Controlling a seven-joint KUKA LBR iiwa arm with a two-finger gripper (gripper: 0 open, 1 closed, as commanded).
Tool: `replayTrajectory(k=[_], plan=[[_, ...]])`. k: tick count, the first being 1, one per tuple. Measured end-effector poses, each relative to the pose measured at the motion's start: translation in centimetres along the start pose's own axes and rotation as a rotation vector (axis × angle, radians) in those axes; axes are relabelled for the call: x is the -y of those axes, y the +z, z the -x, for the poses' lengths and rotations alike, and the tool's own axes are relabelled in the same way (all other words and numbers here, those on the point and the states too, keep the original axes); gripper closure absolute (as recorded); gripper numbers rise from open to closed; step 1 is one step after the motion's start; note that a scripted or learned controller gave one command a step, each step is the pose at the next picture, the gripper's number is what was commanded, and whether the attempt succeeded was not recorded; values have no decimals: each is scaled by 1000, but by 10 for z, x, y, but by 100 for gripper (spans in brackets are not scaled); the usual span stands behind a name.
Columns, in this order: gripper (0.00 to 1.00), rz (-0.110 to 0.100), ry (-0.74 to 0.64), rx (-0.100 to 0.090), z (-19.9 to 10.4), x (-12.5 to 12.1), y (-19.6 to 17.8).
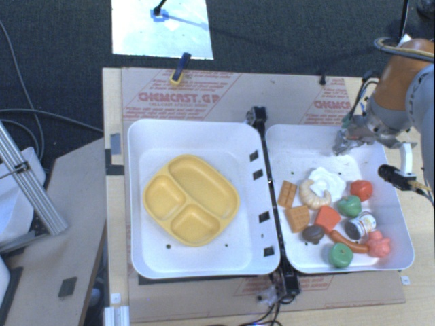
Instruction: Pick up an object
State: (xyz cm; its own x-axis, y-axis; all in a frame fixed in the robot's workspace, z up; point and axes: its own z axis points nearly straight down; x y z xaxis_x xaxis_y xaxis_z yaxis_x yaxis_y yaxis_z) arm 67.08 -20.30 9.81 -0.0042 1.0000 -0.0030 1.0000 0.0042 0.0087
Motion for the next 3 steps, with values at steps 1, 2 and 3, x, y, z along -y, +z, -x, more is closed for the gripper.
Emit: replayTrajectory(k=[1, 2, 3], plan=[[100, 4, 1, 1, 1, -1, -89], [0, -5, 1, -1, 0, 1, -83], [0, 12, 0, 4, 5, -2, -232]])
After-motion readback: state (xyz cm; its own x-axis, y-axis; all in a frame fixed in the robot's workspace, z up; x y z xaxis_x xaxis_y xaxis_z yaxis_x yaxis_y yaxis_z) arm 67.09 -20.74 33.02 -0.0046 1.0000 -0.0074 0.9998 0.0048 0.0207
